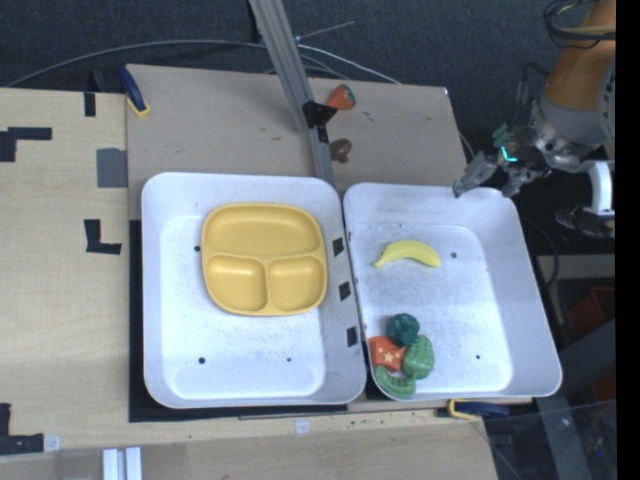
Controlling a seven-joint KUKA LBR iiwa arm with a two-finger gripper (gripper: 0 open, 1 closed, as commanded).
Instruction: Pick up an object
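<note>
Toys huddle in the near corner of the right bin (505,298): an orange-red piece (385,352), a light green piece (418,358) and a dark teal one (404,327) lie touching one another, hard against the wall that divides the two bins. We see a yellow banana (408,255) lying flat and alone farther up the same bin, well apart from that cluster. Beside it, the left bin (165,268) carries a yellow divided plate (265,258) and nothing to grasp. Farther back, at the far right corner of the right bin, the gripper (497,171) hangs just outside the rim, carrying nothing that we can see; whether its fingers are spread or pressed together we cannot tell at this size. We judge the pick not yet begun. Our worry is the cluster: fingers coming down there could strike the bin wall or nudge a neighbouring piece and close on nothing. The banana looks the safer target, though its low, curved shape could slip out of a shallow pinch.
</note>
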